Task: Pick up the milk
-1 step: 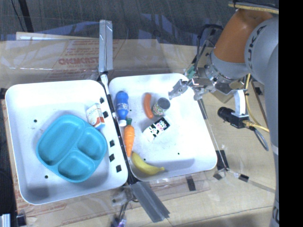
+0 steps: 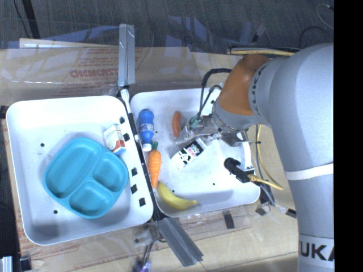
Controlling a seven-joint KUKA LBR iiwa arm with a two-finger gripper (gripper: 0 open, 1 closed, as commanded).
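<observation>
Camera view has the milk (image 2: 190,151) lying tilted mid right bin (image 2: 249,192), with the gripper (image 2: 198,130) directly over its upper end at twelve o'clock, apparently lined up for a grab; whether it is spread or closed I cannot tell. Carrot (image 2: 154,164) lies at nine o'clock, banana (image 2: 173,197) at seven

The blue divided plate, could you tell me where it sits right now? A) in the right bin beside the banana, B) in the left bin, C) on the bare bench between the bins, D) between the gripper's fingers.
B: the blue divided plate lies flat on the floor of the left bin, while the banana and carrot lie in the right bin.
</observation>
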